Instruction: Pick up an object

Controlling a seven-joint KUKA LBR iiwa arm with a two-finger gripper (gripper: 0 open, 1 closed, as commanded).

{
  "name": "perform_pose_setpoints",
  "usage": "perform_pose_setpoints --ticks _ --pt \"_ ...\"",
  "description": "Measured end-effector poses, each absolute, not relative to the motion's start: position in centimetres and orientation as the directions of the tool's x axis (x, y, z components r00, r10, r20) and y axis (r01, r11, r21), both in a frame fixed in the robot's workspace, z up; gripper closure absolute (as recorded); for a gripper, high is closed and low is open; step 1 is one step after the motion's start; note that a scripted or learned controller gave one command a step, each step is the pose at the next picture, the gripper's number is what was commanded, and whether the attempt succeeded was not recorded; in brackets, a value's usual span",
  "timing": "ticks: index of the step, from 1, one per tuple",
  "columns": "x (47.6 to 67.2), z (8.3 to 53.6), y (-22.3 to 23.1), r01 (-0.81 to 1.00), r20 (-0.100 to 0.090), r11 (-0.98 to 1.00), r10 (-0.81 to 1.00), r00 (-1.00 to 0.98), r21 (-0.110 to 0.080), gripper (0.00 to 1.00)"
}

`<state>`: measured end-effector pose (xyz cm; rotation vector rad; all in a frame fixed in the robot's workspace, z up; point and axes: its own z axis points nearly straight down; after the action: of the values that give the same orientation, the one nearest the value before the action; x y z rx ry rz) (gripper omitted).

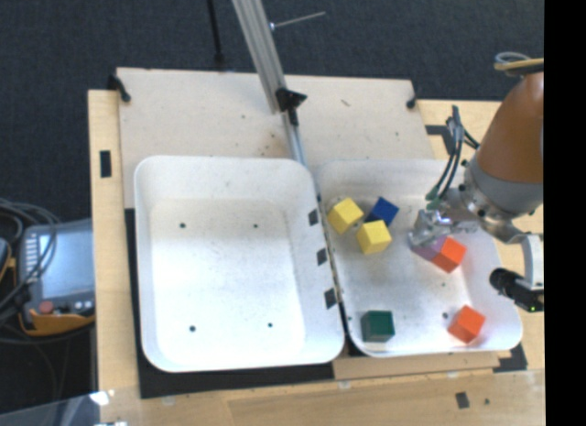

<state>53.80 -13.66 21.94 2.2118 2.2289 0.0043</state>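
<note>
My orange band rises closest to the lens, at the right edge above the right white plastic bin. Below it my gripper hangs low over that bin's right half, right against a small orange cube with a pale purple block touching its left side. I cannot tell how far apart my fingers stand, nor whether anything sits between them.

Outward from there: a second orange cube lies near the bin's front right corner, and a dark green cube near its front left. Toward the back left, two yellow cubes sit just beside each other, with a blue cube close behind them.

The left white bin adjoins it, speckled with dark flecks. Both bins rest on a pale wooden bench, over dark grey carpet. A slanted aluminium rail crosses above the bench. At the far left sits a small grey screen unit among cables. No writing is readable.
</note>
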Motion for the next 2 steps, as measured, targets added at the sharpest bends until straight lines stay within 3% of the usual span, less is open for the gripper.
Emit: perform_pose_setpoints --ticks 2 --pt "55.2 21.7 -3.4 1.0 0.002 0.008 1.0 -0.008 0.001 1.0"
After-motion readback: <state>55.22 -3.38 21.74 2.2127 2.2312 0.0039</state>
